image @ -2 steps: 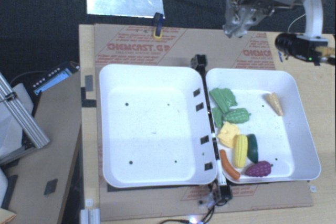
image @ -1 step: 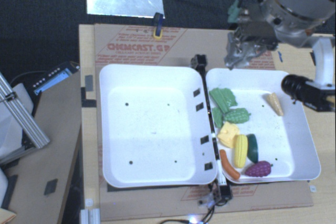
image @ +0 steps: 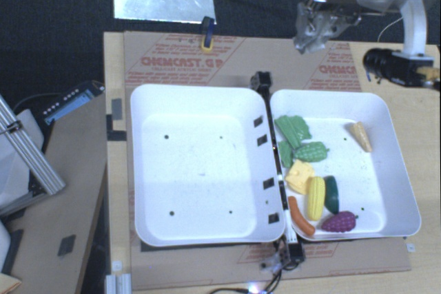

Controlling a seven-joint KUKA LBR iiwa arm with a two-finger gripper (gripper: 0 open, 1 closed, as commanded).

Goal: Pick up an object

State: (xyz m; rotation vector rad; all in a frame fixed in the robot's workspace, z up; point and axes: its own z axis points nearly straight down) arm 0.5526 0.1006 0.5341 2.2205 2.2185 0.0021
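It was a robotics lab: a cardboard-topped bench (printed lettering), aluminium framing, dark carpet.

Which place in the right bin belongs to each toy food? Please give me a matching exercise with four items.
Things:
1. grapes
2. corn cob
3. carrot
4. cone

Places:
A. alone, near the bin's far right side
B. near front edge, right of the carrot
C. by the divider, front corner
D. between the yellow block and the dark green piece

Pairs: 1-B, 2-D, 3-C, 4-A
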